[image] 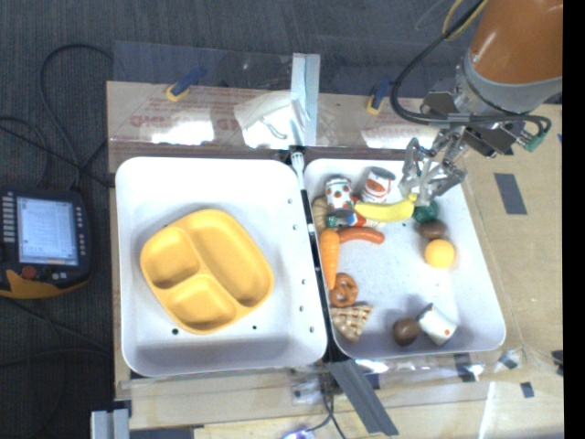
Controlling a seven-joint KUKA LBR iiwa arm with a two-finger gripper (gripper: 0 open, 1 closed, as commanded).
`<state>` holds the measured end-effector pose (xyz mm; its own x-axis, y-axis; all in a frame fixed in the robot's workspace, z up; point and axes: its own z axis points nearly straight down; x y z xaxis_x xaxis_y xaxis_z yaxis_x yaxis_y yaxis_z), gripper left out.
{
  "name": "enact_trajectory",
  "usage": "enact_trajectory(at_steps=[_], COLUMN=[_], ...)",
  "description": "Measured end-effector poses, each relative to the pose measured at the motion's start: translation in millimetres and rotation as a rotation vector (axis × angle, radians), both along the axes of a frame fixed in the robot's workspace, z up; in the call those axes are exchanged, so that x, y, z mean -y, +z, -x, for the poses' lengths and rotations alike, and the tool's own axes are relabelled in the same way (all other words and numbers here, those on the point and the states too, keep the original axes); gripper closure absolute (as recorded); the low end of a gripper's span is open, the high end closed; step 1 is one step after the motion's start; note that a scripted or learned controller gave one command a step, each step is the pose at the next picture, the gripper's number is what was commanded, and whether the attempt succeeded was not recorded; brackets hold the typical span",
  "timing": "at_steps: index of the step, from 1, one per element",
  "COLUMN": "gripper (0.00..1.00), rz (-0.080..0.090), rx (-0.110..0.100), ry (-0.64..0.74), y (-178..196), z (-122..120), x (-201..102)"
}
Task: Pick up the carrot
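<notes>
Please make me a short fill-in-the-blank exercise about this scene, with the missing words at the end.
1. The yellow divided plate lies in the ____ bin.
2. The carrot lies along the ____ wall of the right bin.
3. The gripper is above the ____ end of the banana.
4. The plate has ____ compartments.

Missing words: left; left; right; three

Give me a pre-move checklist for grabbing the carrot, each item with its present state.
1. Orange tapered carrot located, in the right white bin by its left wall: ok.
2. Hand above the carrot: not ok; it hovers at the bin's upper right, over the yellow banana.
3. Hand free of any load: cannot tell.
4. Room around the carrot: not ok; a red sausage touches its top end and a brown pretzel lies beside its tip.
5. Carrot's long axis known: ok, running roughly top to bottom along the wall.
</notes>
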<state>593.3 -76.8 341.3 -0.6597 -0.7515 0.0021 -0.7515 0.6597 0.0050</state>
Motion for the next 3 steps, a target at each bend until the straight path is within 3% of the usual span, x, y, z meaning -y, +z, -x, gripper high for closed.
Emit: enact_trajectory(at_steps=[1, 2, 3], gripper=[1.0, 1.0, 1.0], rz=[-0.001, -0.001, 0.001], rx=[0.0, 0.002, 0.011], ry=[0.03, 0.129, 0.162], y=[-34, -33, 56], z=[35, 70, 79], x=[-1, -34, -28])
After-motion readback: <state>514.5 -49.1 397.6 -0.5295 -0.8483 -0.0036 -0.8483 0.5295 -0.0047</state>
